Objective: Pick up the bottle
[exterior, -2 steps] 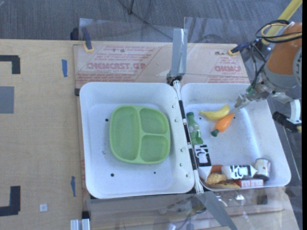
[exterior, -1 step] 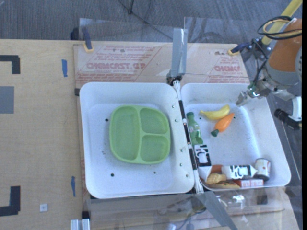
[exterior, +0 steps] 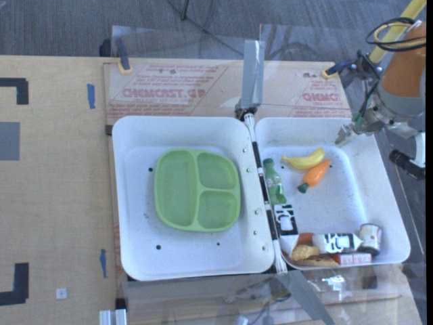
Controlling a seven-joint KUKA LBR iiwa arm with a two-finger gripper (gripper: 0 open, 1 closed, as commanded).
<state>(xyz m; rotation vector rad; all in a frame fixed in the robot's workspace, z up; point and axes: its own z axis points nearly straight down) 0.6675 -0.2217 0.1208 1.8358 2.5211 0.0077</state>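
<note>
Gripper (exterior: 345,135) hangs over right bin's (exterior: 389,181) far corner, jaw state unreadable. One green bottle (exterior: 273,180) lies well left of it, along the bin divider. One banana (exterior: 304,159) and one carrot (exterior: 314,175) between them.

Lighting evenly and brightly from overhead, casting only faint shadows inside the white bins (exterior: 135,147). Blurring slightly throughout; glaring mildly off clear panels (exterior: 189,42) along the far edge.

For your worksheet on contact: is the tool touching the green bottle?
Apart. The camera view shows the tool over the right bin's far right corner, with bare white bin floor and a banana between it and the green bottle.
</note>
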